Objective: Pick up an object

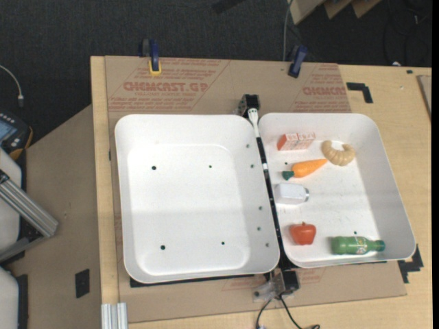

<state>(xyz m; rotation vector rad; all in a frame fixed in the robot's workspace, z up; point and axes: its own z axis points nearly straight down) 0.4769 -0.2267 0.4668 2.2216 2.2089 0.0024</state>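
- The surface (206, 81) is a brown board with red lettering, held at its far edge by two blue clamps (152, 53), and it carries both bins side by side
- The left bin (134, 184) is a shallow white tray with a few small dark holes in its floor
- The right bin (391, 184) touches the left one along a dark seam and holds all the loose objects
- A green bottle (357, 245) lies on its side near the right bin's near edge, neck pointing right
- A tan croissant (339, 153) lies curved near the far side of that bin
- An orange carrot (306, 168) lies tilted just left of the croissant, its green end pointing toward the seam
- A small red-and-white carton (295, 141) lies beyond the carrot, near the far wall
- A white object (291, 194) lies nearer the camera than the carrot, close to the seam; its kind cannot be told
- A red pepper-like piece (302, 234) lies left of the bottle, apart from it
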